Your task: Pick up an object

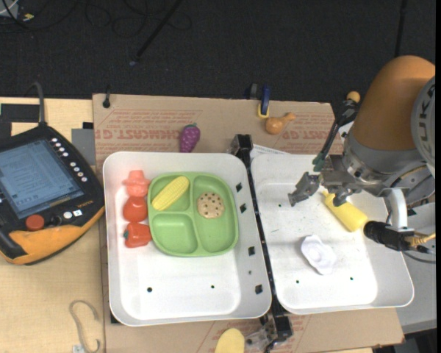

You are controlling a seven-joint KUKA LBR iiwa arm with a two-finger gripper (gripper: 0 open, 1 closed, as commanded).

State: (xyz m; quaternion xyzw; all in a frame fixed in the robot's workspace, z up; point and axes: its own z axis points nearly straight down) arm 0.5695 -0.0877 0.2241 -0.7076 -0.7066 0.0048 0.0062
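Your gripper (306,190) hangs over the upper part of the right bin (397,289), at frame right; you cannot tell how it is set. A yellow cylinder (345,213) lies just beside it, and a crumpled white object (318,254) sits lower down.

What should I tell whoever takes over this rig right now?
End effector: low over the right bin, nothing visibly held; finger state unclear.
Right bin: yellow cylinder beside the end effector, white crumpled object nearer the front.
Left bin: green divided plate with corn and cookie; red toys beside it.
Done: no pick yet.
Left: grasp and lift one object.
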